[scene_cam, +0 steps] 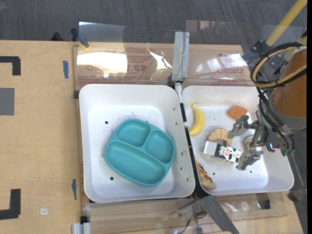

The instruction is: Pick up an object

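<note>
The left bin (92,106) holds a smooth teal divided plate (140,151). The right bin (278,179) holds a curved yellow banana (197,120), ridged orange waffle (237,112) and white packet (222,151). The gripper (242,145) hovers there, jaws apart, empty.

Two bins sit side by side on the bench, the left bin (92,106) touching the right bin (278,179) along a shared edge. A divided plate (140,151) lies in the middle of the left bin. In the right bin, a banana (197,120) lies by the left wall, a waffle piece (237,112) sits toward the back, a croissant (219,134) lies between them nearer the middle, and a small box (222,151) lies just in front of the croissant. The gripper (246,141) hangs just right of the box and croissant. Another food item (206,177) rests at the front-left corner.
</note>
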`<state>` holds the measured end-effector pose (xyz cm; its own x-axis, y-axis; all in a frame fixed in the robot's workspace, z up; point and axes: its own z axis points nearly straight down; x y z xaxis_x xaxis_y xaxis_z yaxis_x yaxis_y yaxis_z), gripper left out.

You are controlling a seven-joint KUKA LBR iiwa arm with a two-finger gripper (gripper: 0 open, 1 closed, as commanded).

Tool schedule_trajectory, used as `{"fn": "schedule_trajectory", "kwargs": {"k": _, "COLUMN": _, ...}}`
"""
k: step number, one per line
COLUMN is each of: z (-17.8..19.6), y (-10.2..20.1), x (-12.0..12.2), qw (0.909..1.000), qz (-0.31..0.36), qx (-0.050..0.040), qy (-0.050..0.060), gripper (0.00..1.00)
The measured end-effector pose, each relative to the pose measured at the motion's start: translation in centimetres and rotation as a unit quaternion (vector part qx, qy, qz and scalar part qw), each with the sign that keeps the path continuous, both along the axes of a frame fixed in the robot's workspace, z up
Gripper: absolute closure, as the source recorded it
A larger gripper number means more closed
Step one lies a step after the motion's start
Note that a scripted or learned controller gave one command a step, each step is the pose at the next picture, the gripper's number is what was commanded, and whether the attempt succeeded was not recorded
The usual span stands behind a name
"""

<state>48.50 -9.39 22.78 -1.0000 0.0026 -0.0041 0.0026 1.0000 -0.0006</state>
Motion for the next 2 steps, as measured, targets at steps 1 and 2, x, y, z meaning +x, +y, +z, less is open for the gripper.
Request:
{"fn": "schedule_trajectory", "kwargs": {"k": 1, "z": 1.1, "y": 0.0, "x": 0.2, "qw": 1.0, "qz": 0.0, "qx": -0.0007, "qy": -0.004, "gripper": 1.0}}
{"fn": "schedule_trajectory", "kwargs": {"k": 2, "z": -10.7, "y": -4.9, "x": 5.6, "qw": 0.995, "qz": -0.1, "qx": 0.0009, "qy": 0.003, "gripper": 1.0}}
